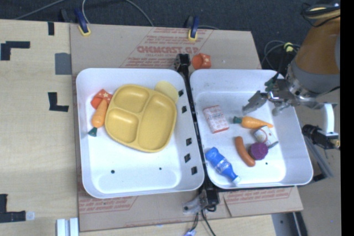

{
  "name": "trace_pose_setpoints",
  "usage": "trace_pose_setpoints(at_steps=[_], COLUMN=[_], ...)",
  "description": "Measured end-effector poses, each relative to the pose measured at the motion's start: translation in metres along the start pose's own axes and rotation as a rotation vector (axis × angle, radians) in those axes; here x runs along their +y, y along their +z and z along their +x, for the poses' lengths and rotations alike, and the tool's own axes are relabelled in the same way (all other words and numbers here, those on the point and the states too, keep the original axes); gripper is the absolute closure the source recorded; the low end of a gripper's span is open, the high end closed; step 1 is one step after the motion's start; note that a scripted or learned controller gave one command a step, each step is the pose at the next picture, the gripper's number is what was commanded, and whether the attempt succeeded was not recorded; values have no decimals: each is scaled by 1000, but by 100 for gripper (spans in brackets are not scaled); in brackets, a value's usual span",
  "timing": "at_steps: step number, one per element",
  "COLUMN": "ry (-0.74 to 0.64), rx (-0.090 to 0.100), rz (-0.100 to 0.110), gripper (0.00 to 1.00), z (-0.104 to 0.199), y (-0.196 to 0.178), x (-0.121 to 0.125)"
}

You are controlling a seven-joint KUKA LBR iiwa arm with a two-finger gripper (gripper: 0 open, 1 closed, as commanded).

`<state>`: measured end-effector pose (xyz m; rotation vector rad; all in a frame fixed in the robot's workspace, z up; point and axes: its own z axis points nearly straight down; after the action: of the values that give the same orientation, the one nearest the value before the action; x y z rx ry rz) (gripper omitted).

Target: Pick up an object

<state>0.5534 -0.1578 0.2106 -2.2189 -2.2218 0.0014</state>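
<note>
Leftmost, a yellow divided plate is seen in the left bin, a carrot beside it. Further right, a blue bottle, sausage and second carrot are held by the right bin. Above that carrot, the gripper is spread open, nothing grasped.

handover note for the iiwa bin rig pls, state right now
Gripper: fingers spread open, holding nothing, over the right bin just above the carrot.
Right bin also holds: sausage, purple toy, blue bottle, pink packet.
Left bin: yellow divided plate, second carrot beside it.
Done: nothing picked yet.
Left: close on an object and lift; the carrot looks nearest.
</note>
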Motion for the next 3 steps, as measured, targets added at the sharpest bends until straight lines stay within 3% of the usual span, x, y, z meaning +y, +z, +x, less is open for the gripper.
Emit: trace_pose_setpoints(at_steps=[1,2,3], ry=[1,2,0], rx=[0,-3,-3], rz=[1,-7,-7], gripper=[0,0,0], z=[-39,-7,-16], y=[117,124,124], x=[-13,-59,-4])
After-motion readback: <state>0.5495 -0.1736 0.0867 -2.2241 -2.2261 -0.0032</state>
